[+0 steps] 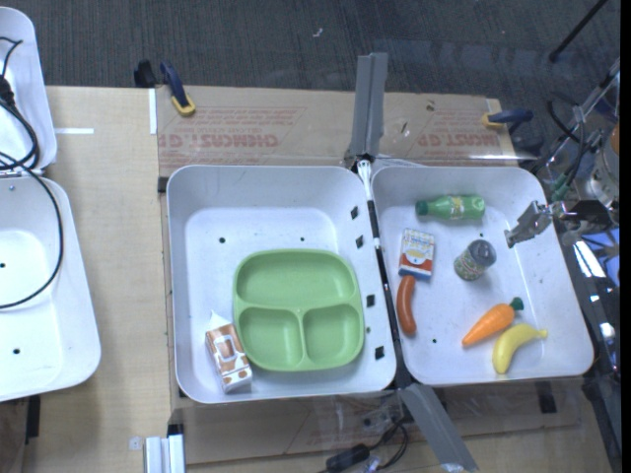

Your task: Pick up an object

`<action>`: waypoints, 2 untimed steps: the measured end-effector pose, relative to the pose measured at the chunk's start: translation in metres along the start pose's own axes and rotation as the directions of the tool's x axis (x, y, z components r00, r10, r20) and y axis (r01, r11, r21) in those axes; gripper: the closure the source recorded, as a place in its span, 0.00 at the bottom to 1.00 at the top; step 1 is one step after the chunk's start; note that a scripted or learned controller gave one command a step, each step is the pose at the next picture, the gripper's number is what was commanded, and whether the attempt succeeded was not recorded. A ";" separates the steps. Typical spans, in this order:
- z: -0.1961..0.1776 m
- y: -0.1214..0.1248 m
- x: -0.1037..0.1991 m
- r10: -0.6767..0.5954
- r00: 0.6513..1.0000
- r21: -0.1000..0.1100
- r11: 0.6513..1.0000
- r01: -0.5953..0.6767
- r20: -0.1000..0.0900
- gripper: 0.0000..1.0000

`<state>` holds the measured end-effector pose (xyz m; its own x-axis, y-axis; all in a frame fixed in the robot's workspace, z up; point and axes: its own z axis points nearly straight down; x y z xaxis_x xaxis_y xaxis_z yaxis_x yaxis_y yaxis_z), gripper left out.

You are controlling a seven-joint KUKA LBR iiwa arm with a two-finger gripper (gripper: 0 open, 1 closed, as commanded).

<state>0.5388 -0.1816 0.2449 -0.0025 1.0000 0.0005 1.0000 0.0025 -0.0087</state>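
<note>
The right bin [552, 363] holds a green bottle [451, 206] lying at the back. A small red and white box [417, 254] and a grey can [475, 260] sit mid-bin. A red sausage [405, 304] lies near the left wall. At the front right are an orange carrot [489, 323] and a yellow banana [515, 345]. My gripper [525, 227] reaches in over the bin's right side, a little right of and above the can, and touches none of the objects.
The left bin [197, 215] holds a green divided plate [298, 309] and a small brown and white carton [228, 356] at its front left. A grey divider post [369, 106] stands behind the seam between the bins. Cables and arm parts [592, 166] crowd the right edge.
</note>
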 end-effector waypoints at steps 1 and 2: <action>-0.015 0.018 -0.041 0.049 0.999 -0.001 0.999 -0.049 0.000 0.00; 0.143 0.001 -0.018 -0.189 0.982 -0.009 0.982 0.189 0.003 0.00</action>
<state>0.5385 -0.1999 0.1020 -0.1917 0.9815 -0.0008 0.9815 0.1917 0.0007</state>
